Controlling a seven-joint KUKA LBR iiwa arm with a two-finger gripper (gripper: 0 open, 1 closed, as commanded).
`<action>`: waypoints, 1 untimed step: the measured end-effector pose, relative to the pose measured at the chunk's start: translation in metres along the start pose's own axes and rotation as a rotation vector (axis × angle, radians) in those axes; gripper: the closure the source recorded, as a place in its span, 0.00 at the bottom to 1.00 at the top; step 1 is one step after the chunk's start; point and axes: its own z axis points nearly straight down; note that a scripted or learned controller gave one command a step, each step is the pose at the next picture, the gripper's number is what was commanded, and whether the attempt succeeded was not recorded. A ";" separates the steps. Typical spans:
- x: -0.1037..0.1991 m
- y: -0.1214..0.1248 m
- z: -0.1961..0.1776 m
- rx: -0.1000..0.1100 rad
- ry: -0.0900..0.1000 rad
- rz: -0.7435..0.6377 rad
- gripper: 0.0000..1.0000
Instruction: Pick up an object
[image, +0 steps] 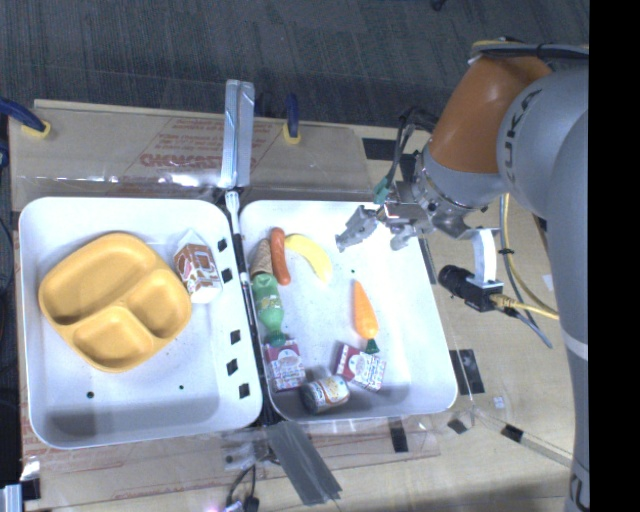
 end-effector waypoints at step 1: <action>-0.053 -0.044 0.145 -0.001 0.000 -0.158 0.00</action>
